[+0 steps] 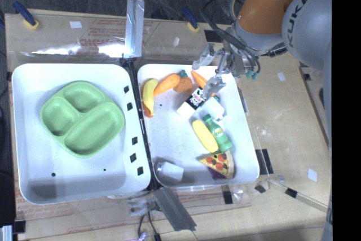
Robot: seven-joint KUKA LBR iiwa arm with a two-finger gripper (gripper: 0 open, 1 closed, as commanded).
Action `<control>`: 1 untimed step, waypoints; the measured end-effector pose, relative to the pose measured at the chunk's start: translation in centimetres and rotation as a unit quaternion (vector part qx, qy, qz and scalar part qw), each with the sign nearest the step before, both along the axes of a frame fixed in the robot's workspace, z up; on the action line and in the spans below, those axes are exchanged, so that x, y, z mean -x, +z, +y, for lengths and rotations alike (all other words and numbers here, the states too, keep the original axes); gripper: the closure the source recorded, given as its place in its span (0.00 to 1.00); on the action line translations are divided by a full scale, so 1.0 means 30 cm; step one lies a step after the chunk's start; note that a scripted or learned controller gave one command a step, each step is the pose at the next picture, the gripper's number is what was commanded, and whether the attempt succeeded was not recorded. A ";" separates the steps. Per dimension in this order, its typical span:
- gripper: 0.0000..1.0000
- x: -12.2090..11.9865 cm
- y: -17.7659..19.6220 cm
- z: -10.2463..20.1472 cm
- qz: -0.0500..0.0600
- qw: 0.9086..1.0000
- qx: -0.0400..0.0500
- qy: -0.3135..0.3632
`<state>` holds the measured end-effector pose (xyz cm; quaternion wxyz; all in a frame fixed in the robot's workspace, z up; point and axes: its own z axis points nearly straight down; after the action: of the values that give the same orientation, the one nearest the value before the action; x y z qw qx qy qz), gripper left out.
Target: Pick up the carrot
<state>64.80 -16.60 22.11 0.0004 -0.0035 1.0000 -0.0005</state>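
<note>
Grey metal fingers (213, 84) hang over the far right part of the right bin (248, 147), and whether they are spread or pinched together cannot be told from this slanted view. The gripper (217, 73) sits at the end of the arm (299, 14), whose orange band curves above it at the upper right. Just to the left of the fingertips lies the carrot (167, 84), orange with a green tip, close to the bin's far wall and apart from the fingers. A second orange piece (198, 77), perhaps another toy vegetable, lies just beside the fingers. A yellow banana (149, 96) rests against the left wall next to the carrot. Below the fingers sit a small black-and-white packet (196, 99), a yellow corn-like piece (204, 135) and a green bottle (219, 134) side by side. Nearer the front lie a pizza slice (217, 162) and a grey cup (168, 169). In the left bin (22, 138) rests a green divided plate (82, 117). Both bins stand on the wooden counter (282, 121).
</note>
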 end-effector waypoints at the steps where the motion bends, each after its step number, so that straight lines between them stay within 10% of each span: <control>1: 0.00 0.110 -0.340 -0.136 -0.012 1.000 0.002 -0.010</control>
<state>61.50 -20.68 11.89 0.0121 0.0064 0.9999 -0.0030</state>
